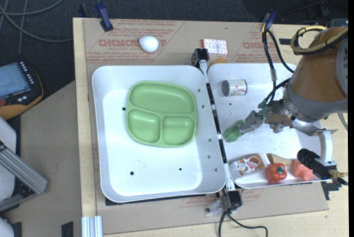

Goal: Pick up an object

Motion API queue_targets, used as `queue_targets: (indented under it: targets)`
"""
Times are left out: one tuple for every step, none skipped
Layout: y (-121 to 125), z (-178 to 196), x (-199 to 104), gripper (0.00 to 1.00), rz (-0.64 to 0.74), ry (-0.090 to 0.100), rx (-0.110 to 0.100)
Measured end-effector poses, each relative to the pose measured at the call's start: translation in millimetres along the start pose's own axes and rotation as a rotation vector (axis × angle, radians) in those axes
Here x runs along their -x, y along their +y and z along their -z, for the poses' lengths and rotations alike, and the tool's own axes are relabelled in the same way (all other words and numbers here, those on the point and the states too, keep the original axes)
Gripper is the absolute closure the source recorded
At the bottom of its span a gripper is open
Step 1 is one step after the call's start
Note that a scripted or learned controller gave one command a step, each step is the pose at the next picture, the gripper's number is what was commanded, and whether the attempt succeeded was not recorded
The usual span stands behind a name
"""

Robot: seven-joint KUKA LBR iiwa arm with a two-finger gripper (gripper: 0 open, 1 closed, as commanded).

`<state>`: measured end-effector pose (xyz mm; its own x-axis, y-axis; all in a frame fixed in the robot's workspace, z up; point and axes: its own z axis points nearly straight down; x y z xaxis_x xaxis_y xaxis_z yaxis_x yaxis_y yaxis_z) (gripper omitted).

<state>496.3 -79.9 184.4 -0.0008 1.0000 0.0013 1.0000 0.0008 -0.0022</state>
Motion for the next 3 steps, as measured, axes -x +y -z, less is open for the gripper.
queue_targets:
  targets:
    - [-17, 49, 54, 0.0, -0.002, -0.004, 0.005]
    - [5, -44, 14, 0.0, 0.0, 0.0, 0.0]
    - [-17, -100, 21, 0.0, -0.001, -0.001, 0.001]
